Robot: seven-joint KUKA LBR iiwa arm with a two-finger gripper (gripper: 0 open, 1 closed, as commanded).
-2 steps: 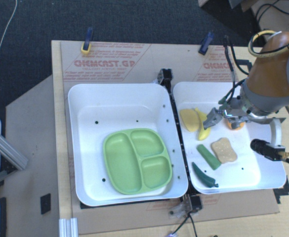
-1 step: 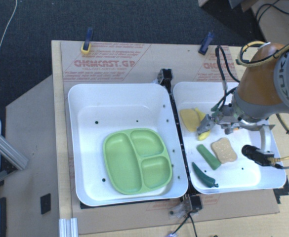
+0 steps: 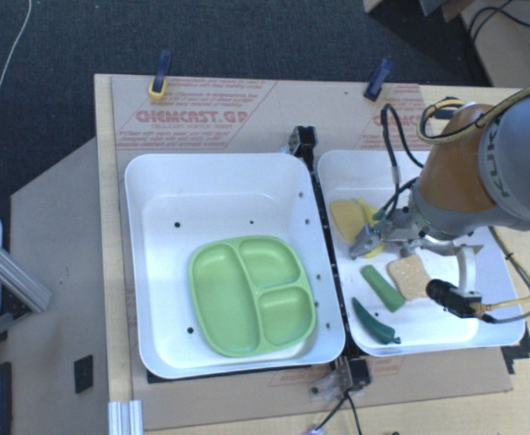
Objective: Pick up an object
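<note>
My gripper (image 3: 371, 242) hangs low in the right bin (image 3: 446, 333), just below a yellow object (image 3: 347, 216) and above a green block (image 3: 382, 287). A tan sponge-like piece (image 3: 409, 276) lies to the right of the block. A dark teal tool (image 3: 374, 323) rests near the bin's front-left corner. The fingers point left and sit close over the bin floor; nothing shows plainly between them. The arm covers the bin's right half.
The left bin (image 3: 156, 198) holds a light green divided plate (image 3: 249, 293). A black clamp (image 3: 303, 140) sits at the back between the bins. A cable and a black connector (image 3: 452, 298) hang off the wrist over the right bin.
</note>
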